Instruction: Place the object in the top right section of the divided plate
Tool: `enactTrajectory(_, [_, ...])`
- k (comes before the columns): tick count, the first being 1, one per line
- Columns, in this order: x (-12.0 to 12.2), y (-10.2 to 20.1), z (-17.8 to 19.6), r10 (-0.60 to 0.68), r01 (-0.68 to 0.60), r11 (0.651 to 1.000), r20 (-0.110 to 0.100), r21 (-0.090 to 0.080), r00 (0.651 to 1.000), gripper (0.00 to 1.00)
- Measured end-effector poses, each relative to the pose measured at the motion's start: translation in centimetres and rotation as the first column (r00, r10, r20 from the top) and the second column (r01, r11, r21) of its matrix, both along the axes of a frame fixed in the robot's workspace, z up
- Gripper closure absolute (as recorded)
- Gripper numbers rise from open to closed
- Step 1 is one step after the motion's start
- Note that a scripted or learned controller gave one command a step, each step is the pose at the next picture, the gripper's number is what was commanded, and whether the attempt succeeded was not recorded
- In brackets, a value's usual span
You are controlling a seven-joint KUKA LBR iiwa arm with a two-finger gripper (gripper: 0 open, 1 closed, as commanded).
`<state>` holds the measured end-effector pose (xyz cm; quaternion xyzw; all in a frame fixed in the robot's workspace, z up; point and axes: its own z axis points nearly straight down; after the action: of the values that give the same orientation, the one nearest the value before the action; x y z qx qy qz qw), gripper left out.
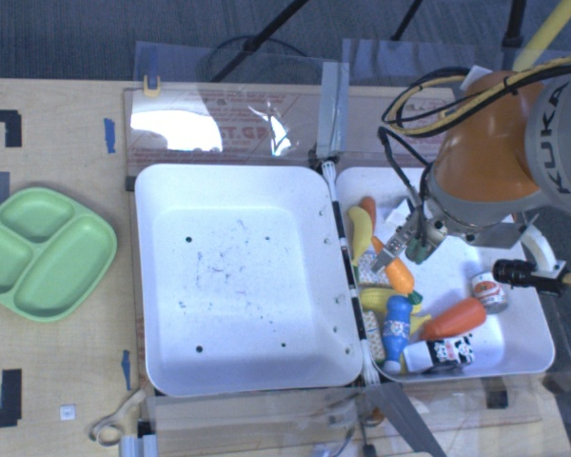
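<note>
Far to my tool's left the green divided plate (46, 252) sits on the counter (57, 369), while my tool (406, 246), its spread unclear, hovers over a small orange carrot-like toy (399, 276), probably light, stiff, slick plastic, best pinched across its middle.
</note>
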<state>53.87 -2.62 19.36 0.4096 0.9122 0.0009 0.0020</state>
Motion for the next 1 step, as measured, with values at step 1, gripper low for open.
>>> enactTrajectory(1, [-5.98, -0.17, -0.98, -0.557, 0.557, 0.83, -0.009, -0.001, 0.83, 1.0])
